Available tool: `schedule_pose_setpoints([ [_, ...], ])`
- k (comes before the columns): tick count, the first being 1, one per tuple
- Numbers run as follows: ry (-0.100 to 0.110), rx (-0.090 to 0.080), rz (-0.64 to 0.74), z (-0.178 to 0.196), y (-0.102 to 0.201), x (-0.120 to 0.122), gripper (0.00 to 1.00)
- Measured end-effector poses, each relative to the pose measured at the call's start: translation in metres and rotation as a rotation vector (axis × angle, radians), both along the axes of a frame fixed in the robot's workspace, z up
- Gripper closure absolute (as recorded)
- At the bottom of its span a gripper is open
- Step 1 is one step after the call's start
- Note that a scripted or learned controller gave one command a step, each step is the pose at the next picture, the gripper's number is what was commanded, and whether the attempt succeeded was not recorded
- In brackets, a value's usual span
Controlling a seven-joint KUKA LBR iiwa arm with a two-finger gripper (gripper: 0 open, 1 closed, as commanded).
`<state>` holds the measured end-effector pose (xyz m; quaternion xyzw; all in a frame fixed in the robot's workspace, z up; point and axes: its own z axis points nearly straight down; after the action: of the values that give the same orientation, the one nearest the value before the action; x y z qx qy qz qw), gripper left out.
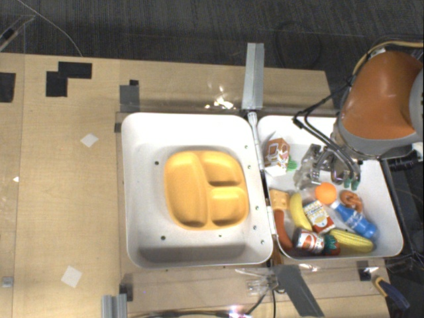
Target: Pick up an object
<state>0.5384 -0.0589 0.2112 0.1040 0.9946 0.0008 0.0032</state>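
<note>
The gripper [329, 167] hangs low over the right bin [392, 244], above the bare floor near its back half. Whether it is released or clenched cannot be told from this slant, and nothing shows caught in it. So the pick looks not yet made: the arm seems to be at the approach or descent, and the grasp and lift are left to do.

The nearest candidate is the orange [325, 193], just beside the gripper toward the front; being round, it has no long axis. A banana [299, 210] lies next to it, its long axis running back to front, slightly tilted. A second banana [351, 240] lies along the front wall, long axis left to right. A blue bottle [354, 220] lies slanted between them, and a small packet [277, 154] sits apart by the left wall.

The left bin [136, 177] carries a yellow tray [204, 187].
</note>
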Motion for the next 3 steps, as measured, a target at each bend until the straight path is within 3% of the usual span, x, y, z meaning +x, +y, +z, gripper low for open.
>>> schedule_pose_setpoints([
  [1, -0.011, -0.007, 0.299, -0.12, -0.058, 0.031, 1.0],
  [2, -0.009, -0.005, 0.3, -0.121, -0.057, 0.031, 0.0],
  [3, -0.01, -0.001, -0.175, -0.121, -0.082, -0.004, 0.0],
])
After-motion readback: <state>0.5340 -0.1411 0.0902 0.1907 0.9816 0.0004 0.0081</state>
